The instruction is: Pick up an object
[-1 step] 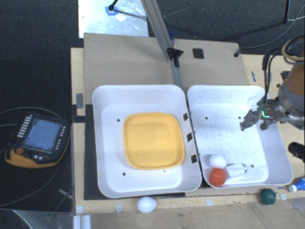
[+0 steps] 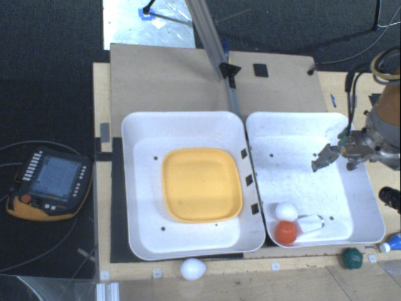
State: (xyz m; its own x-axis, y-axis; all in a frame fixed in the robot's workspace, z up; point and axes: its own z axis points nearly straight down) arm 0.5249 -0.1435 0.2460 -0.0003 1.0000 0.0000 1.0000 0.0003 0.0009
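Note:
My gripper [image 2: 336, 160] hangs over the right side of the right white bin [image 2: 301, 137], open, with nothing between its fingers. In that bin's near left corner lie a white ball [image 2: 286, 211], a red ball [image 2: 287, 231] and a small white elongated object [image 2: 311, 222], all well below and to the left of the gripper. A yellow square plate [image 2: 202, 184] lies in the middle of the left white bin [image 2: 141, 168].
A white egg-shaped object [image 2: 193, 268] sits on the bench in front of the left bin. A green ball [image 2: 352, 258] and a blue-tipped item [image 2: 391, 244] lie off the right bin's near right corner. A teach pendant [image 2: 47, 182] rests at far left.

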